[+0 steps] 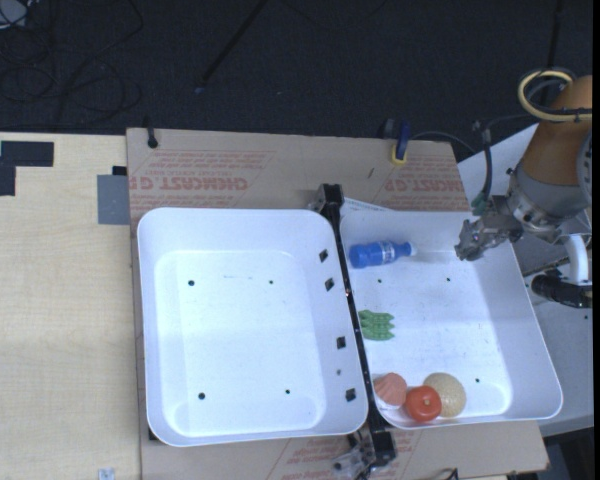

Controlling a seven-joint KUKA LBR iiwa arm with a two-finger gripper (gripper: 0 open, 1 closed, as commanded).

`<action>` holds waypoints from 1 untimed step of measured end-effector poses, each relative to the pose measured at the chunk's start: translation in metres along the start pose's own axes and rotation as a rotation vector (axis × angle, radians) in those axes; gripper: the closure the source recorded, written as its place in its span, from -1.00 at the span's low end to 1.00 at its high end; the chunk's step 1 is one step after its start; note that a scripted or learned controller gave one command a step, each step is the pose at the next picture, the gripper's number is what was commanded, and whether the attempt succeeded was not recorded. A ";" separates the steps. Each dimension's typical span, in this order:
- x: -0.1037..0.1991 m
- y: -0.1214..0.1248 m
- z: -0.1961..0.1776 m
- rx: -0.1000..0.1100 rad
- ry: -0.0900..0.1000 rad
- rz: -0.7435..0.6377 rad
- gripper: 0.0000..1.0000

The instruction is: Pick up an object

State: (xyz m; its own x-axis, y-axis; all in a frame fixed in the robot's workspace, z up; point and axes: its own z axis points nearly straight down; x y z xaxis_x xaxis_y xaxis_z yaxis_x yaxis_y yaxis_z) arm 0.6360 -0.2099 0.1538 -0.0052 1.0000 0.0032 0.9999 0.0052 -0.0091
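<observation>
Over at the right side, the grey arm [550,168] with its orange band reaches in and its claw [472,243] hangs at the far right corner of the right bin [520,338]. Whether the claw is apart or together cannot be told from this slant, and no object shows between its tips.

The right bin carries all of the loose things. A blue bottle [378,254] with a white cap lies on its side at the far left of that bin, near the divider between the bins, well left of the claw. A small green toy [376,325] lies nearer, about midway along the bin's left part. In the near left corner three round pieces crowd together: a pale pink one [390,388] leftmost, a red one [423,403] just beside it and touching, and a tan ball [446,392] on the right, touching the red one.

The left bin [160,268] sits just beside the right bin, their rims meeting at a line of black clips. Both bins rest on brown cardboard [240,173] laid over the pale wooden tabletop [50,348]
</observation>
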 end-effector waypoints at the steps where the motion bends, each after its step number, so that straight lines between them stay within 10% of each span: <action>1: -0.001 0.001 -0.019 -0.007 -0.003 -0.003 1.00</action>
State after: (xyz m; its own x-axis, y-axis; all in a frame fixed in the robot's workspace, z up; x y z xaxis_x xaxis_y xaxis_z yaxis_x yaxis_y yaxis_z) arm 0.6369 -0.2108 0.1725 -0.0081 1.0000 0.0000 1.0000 0.0081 -0.0024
